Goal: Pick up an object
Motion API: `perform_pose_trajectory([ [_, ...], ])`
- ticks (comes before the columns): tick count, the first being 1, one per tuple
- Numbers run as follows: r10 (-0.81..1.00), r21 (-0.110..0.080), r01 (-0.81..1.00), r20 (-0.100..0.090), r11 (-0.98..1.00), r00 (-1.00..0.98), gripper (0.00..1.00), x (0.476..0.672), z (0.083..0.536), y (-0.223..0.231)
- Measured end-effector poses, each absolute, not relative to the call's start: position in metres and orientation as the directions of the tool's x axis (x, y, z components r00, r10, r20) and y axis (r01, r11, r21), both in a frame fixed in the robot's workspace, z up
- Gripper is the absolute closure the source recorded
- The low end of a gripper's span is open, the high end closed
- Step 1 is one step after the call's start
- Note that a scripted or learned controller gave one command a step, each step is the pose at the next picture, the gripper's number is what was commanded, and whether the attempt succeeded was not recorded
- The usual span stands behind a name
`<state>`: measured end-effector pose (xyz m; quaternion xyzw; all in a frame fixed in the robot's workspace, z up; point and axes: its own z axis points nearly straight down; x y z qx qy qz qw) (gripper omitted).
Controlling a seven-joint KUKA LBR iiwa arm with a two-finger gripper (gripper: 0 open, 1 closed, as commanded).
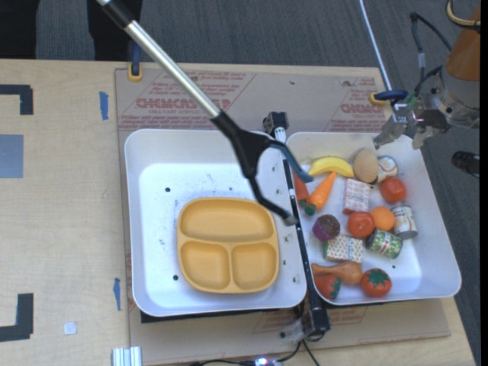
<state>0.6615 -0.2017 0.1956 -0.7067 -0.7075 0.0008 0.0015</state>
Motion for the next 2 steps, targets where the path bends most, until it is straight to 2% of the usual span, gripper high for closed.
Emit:
perform_pose_trajectory([
  [1, 1.000, -0.008, 1.000, 0.008, 0.002, -0.002, 0.00, 0.596, 0.107, -0.215],
  [2, 1.000, 0.017, 1.000, -0.007, -0.002, 0.002, 0.00, 0.545, 0.090, -0.192],
])
